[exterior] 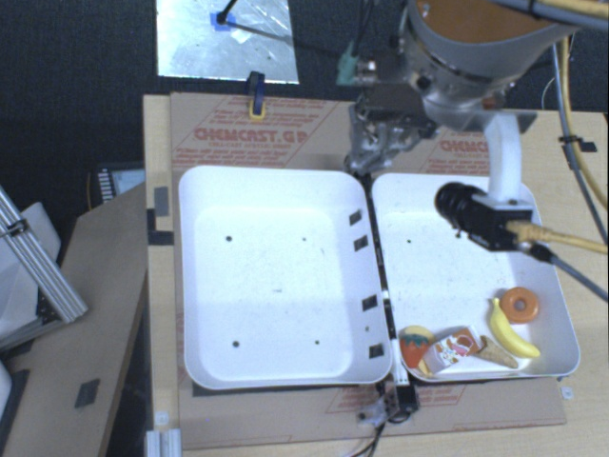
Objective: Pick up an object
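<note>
I judge this the very start of the pick: nothing is in my grasp, and everything worth taking lies in the near corner of the shallow white right-hand bin (428, 255). There, closest to the front rim, sit a round red-orange toy fruit (415, 346), a small red and white packet (452, 348) touching it, and a tan wedge-shaped piece (497, 354). Just behind those are a yellow plastic banana (514, 336) and an orange ring (520, 304), close together by the right wall.

The shallow white left-hand bin (276, 265) offers me no target.

Farther back, a black cylindrical unit (471, 212) on my wrist hangs over the right bin. My dark grey gripper (371, 155) points down at the far end of the seam between the two bins, well apart from the cluster. Whether it is spread or closed I cannot tell.

My next move calls for travelling toward the near corner, picking one piece, probably the banana, and descending over it.
</note>
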You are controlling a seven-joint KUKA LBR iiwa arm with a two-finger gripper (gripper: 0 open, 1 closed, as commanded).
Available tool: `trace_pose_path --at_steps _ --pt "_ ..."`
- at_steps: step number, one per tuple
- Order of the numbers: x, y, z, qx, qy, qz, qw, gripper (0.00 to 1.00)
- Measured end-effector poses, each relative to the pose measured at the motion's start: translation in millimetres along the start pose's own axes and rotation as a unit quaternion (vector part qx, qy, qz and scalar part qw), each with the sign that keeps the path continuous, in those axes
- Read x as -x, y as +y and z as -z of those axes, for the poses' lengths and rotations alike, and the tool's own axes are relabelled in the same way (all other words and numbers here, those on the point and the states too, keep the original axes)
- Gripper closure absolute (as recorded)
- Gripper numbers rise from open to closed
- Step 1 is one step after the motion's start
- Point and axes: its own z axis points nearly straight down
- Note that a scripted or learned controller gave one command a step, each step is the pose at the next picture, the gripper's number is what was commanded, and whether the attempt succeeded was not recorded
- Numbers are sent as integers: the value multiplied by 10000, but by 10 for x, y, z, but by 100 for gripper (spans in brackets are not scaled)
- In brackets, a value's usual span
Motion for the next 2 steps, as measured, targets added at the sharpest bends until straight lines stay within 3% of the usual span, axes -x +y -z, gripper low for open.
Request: trace_pose_path --at_steps 1,2 --pt "-582 -13 4 6 15 69 10000 100" --pt "204 2 9 8 1 -10 10000 100"
